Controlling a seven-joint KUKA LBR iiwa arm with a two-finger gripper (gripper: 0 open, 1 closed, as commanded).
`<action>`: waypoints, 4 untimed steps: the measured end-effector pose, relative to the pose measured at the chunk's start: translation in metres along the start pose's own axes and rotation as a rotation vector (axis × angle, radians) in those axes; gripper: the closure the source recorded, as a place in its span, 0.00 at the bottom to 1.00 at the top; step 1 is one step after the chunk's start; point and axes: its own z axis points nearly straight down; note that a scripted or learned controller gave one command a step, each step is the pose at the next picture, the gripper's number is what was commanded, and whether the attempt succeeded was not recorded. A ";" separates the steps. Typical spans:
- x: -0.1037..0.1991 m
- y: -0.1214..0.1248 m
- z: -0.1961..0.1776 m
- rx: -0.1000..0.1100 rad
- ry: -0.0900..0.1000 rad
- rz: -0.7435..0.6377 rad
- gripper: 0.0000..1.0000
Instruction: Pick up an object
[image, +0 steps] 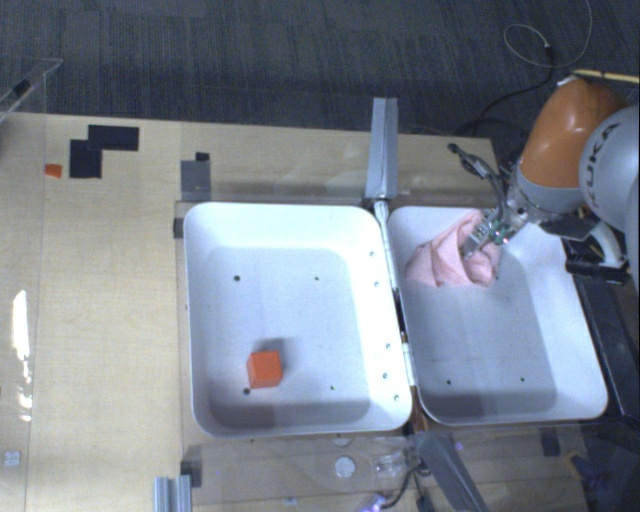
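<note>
Pink cloth (455, 262) against gripper (489, 236)

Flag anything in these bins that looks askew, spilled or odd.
Nothing damaged or spilled. The pink cloth lies bunched in the right bin, up by the claw. The orange block sits squarely in the left bin.

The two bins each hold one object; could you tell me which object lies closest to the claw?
The pink cloth, bunched in the right bin, lies right at the claw. The orange block sits far off in the left bin.
</note>
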 end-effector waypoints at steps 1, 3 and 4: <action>0.000 0.000 0.000 0.000 0.000 0.000 0.00; 0.000 0.000 0.000 0.000 0.000 0.000 0.00; 0.000 0.000 0.000 0.000 0.000 0.000 0.00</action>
